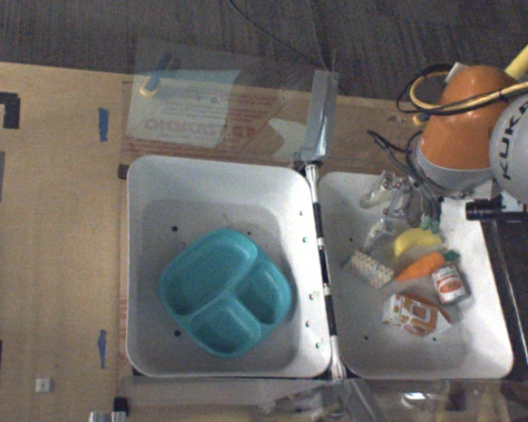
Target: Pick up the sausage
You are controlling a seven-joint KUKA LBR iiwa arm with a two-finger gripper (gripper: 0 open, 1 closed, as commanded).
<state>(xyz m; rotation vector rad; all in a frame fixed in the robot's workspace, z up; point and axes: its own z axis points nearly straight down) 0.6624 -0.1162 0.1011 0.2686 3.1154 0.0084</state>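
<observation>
Probably down-right from gripper (392, 227), spread unreadable, past banana (416, 241) and carrot (421, 266) to presumed sausage (449, 285), lying slantwise

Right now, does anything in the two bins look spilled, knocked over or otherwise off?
Nothing stands out. The teal divided plate lies flat in the left bin; the carrot, small can and other items sit clustered in the right bin.

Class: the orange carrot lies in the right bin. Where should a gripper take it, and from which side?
Probably take the carrot at mid-length from straight above, closing across its narrow width. It lies flat and slanted, with a yellow piece and a small can crowding its thick end.
</observation>
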